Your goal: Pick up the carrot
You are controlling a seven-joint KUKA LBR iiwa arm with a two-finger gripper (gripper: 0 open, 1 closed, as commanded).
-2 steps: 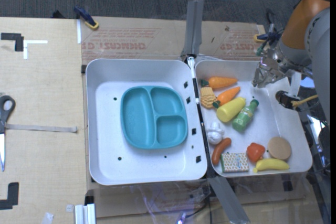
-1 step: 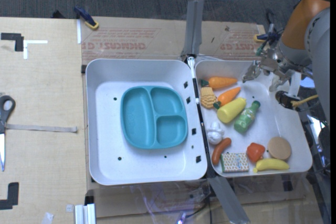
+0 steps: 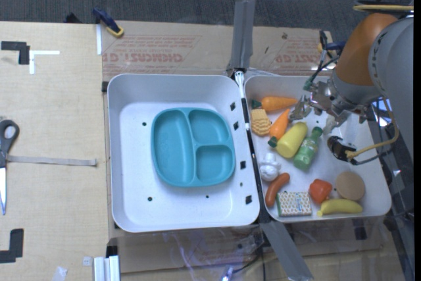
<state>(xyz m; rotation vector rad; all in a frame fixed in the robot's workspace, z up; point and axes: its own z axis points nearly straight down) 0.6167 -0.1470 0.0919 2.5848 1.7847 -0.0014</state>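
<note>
An orange carrot (image 3: pixel 281 123) lies slanted in the right bin (image 3: pixel 368 161), its lower end near a green tip, between a corn cob (image 3: pixel 260 122) and a yellow bottle (image 3: pixel 292 139). A second orange, carrot-like piece (image 3: pixel 279 102) lies flat just behind it. My gripper (image 3: pixel 320 112) hangs over the bin's back middle, just right of the carrot's upper end, fingers spread, nothing between them. The left finger (image 3: pixel 306 106) is close to the carrot's tip; I cannot tell if it touches.
The right bin also holds a green bottle (image 3: pixel 308 149), a white garlic (image 3: pixel 268 168), a sausage (image 3: pixel 277 188), a small box (image 3: pixel 294 203), a tomato (image 3: pixel 320 189), a banana (image 3: pixel 340 206) and a brown disc (image 3: pixel 350 185). A teal divided plate (image 3: pixel 194 146) sits in the left bin (image 3: pixel 125 161).
</note>
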